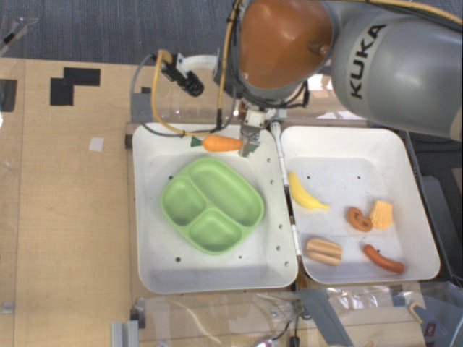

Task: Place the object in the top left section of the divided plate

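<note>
An orange toy carrot (pixel 219 144) with a green top hangs level over the far edge of the left bin (pixel 155 266). My gripper (pixel 249 143) comes down from above at the carrot's right end and is shut on that tip. The rest of the carrot sticks out to the left of the fingers. A green divided plate (pixel 255 202) with three sections lies in the middle of the left bin, just in front of and below the carrot. Nothing lies in any of its sections.
The right bin (pixel 405 165) holds a yellow banana (pixel 307 196), a brown pretzel (pixel 358 219), an orange wedge (pixel 381 214), a hot dog bun (pixel 323 251) and a red sausage (pixel 383 259). The raised wall between the bins (pixel 286 208) runs just right of the plate. Cables and a black fitting (pixel 184 78) hang behind the left bin.
</note>
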`<state>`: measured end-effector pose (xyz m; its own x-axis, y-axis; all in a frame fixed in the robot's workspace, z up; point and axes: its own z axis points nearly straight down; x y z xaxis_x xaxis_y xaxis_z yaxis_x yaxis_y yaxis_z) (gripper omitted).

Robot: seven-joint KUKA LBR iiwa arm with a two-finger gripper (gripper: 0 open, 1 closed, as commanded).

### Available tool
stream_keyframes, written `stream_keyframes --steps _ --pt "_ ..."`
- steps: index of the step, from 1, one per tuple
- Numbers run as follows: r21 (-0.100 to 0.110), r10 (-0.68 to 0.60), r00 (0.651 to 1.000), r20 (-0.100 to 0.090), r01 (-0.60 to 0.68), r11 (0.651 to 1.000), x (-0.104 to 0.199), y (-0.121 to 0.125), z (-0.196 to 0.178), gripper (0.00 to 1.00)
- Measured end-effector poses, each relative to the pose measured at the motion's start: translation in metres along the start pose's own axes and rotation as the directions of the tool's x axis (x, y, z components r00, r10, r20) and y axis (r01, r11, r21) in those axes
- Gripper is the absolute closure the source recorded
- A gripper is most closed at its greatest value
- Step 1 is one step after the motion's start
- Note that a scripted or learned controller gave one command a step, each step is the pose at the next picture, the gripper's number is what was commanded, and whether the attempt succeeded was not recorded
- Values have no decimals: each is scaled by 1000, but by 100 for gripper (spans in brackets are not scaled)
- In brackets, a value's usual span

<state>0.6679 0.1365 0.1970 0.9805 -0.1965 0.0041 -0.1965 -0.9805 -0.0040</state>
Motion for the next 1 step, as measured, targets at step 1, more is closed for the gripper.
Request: stream_keyframes --steps 1 --pt "-1 0 1000 0 0 1000 20 92 10 100"
